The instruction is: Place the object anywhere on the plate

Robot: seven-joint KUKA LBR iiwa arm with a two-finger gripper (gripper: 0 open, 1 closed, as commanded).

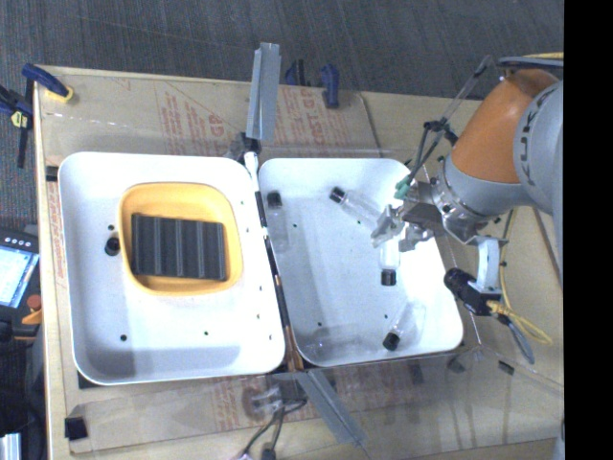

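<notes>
Plate (179, 199), yellow with a dark ribbed middle, sits in the left bin (86, 333). Over in the right bin (316, 343) lie several clear vials with black caps: one near the top (351, 202), one at the bottom (397, 331), another by the left wall (275, 211). The gripper (391, 233) hangs above the right side, and a vial (388, 262) seems to dangle just below it; whether the fingers pinch it, I cannot tell.

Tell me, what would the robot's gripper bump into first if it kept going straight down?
Probably the clear tube with a black cap lying right under the gripper, or else the right bin's white floor. Depth is hard to judge.
</notes>
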